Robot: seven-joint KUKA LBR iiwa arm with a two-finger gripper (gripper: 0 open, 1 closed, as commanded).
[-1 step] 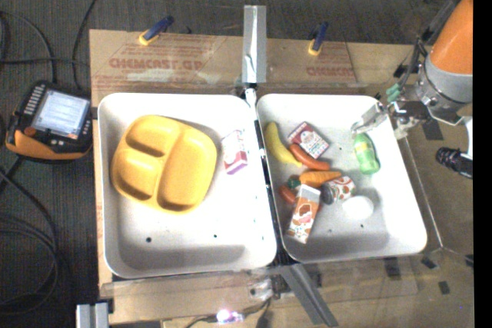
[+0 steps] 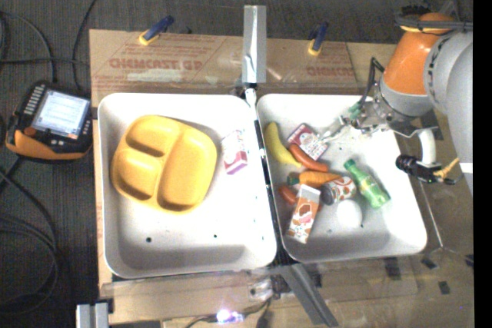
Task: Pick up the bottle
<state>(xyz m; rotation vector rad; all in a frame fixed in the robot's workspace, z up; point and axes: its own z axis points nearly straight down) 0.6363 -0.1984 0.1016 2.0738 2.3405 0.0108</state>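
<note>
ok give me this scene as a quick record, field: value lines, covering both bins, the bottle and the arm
left bin: holds a yellow divided plate and a small pink and white carton near its right wall
right bin: cluttered with a banana, a carrot, a red packet, a juice carton, a white egg
bottle: green, lying on its side in the right bin, right of the carrot
gripper: over the right bin's upper part, above the bottle, not touching it
task state: bottle not yet picked up
</note>
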